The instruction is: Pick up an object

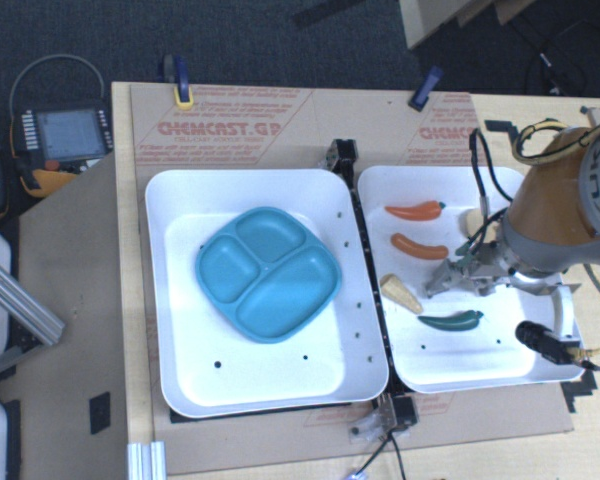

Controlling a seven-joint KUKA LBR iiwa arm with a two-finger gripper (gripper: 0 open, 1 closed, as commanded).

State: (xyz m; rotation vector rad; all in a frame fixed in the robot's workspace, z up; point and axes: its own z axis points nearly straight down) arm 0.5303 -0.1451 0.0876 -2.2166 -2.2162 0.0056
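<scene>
The right bin (480,368) holds several small things: a red chilli pepper (415,210) at the back, an orange sausage (420,246) just in front of it, a beige wedge (402,294) near the left wall, and a dark green pepper (450,319) in the middle. A pale piece (471,221) shows beside the arm. My gripper (452,274) hangs low over the bin between the sausage and the green pepper, to the right of the wedge. Nothing can be seen held in it.
The left bin (180,348) carries a blue divided plate (270,273). The arm's orange band (552,200) and cables lie over the right bin's right side. A black divider (365,258) runs between the bins. Clamps sit at the bench's back edge.
</scene>
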